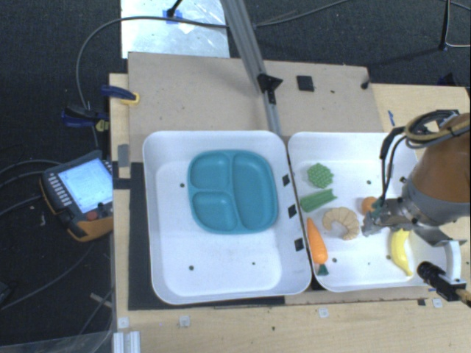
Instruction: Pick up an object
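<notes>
Brown bench (199,87), two white bins (165,271) (346,149) side by side

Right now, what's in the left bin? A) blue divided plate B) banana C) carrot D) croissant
A: the blue plate lies in the left bin; the banana, carrot and croissant all lie in the right bin.

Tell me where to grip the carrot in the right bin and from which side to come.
Grip the carrot across its thicker upper half, coming straight down from above. It lies flat and lengthwise along the right bin's left wall, so the fingers should probably close across its narrow width; the wall side looks tight. The croissant sits just to its right.
</notes>
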Robot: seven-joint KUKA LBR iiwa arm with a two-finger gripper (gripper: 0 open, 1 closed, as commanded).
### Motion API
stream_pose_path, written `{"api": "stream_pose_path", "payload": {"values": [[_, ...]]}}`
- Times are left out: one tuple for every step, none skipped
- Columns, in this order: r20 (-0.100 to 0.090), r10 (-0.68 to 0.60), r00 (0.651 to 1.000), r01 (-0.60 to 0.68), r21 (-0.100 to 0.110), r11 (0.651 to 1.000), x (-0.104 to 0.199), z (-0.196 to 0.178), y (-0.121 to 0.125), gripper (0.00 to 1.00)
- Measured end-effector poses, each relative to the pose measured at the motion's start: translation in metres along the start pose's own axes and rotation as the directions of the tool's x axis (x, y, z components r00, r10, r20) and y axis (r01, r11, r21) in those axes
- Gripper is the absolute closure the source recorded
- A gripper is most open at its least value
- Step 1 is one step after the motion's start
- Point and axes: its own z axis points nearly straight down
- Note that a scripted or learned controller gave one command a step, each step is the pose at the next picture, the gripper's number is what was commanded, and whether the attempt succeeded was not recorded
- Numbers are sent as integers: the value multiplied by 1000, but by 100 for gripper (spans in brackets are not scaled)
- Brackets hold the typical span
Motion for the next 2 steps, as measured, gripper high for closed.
{"api": "stream_pose_path", "payload": {"values": [[1, 0, 1000, 0, -2, 1000, -10, -49, 4, 100], [0, -1, 1000, 1, 0, 1000, -10, -74, 6, 100]]}}
